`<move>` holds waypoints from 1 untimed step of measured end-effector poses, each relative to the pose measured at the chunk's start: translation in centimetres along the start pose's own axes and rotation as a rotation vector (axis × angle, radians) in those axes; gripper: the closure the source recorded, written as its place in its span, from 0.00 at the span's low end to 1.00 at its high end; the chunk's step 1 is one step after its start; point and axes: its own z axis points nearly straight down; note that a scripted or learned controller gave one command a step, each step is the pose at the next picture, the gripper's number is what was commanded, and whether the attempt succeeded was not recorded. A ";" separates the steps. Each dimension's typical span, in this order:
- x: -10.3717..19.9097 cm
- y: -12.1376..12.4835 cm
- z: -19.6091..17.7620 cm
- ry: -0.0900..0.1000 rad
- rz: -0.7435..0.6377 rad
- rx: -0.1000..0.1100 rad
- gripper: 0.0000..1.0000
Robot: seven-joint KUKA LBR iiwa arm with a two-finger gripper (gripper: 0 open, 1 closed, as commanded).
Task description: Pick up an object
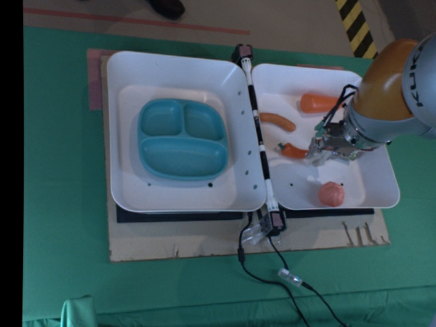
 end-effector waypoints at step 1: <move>0.0 0.0 0.0 0.000 0.000 0.000 0.00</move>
